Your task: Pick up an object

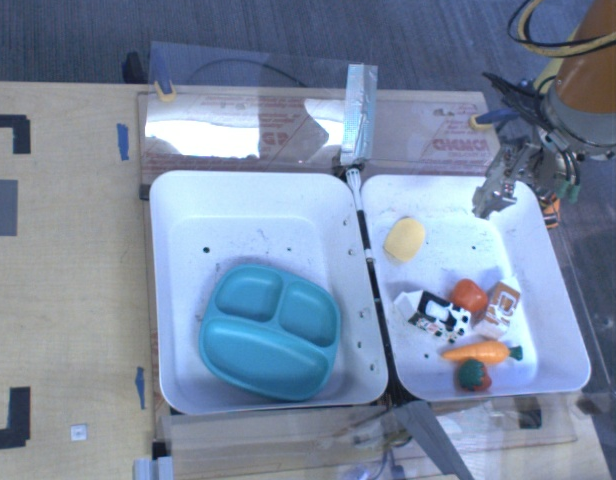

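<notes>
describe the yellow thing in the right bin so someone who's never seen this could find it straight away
Start at the right-hand white bin, the one holding small toys. Most of them huddle near its front; the pale yellow lump lies alone farther back, near the divider between the bins. It is the only plain yellow, rounded piece, apart from the orange carrot and the black-and-white toy.

The arm point(588, 78) comes in at the upper right of the frame, its orange band near the corner and yellow cables looped above. Below the wrist the gripper point(491, 200) points down and leftward, nothing visible between its grey tips.
</notes>
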Robot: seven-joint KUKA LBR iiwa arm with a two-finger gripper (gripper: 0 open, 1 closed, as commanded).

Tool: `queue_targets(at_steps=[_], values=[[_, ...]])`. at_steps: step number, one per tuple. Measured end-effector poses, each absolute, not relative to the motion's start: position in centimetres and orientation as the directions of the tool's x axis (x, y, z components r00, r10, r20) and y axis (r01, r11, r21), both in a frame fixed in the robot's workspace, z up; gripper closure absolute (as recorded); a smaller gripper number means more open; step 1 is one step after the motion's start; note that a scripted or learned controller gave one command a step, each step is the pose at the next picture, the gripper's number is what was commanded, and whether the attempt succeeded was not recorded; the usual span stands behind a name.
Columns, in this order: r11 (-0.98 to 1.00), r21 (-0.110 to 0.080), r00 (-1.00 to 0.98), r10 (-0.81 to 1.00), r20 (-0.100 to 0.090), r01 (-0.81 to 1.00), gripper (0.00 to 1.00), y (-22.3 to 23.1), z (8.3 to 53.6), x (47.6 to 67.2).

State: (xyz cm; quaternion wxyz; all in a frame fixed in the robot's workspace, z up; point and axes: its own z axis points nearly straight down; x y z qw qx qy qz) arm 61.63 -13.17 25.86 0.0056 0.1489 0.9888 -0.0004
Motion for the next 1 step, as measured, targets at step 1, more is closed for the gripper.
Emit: queue_targets(at_steps=[1], values=[[0.998,0.0,-0.998,0.062,-0.009,0.062,1.0,-12.56,23.14,64.5]])
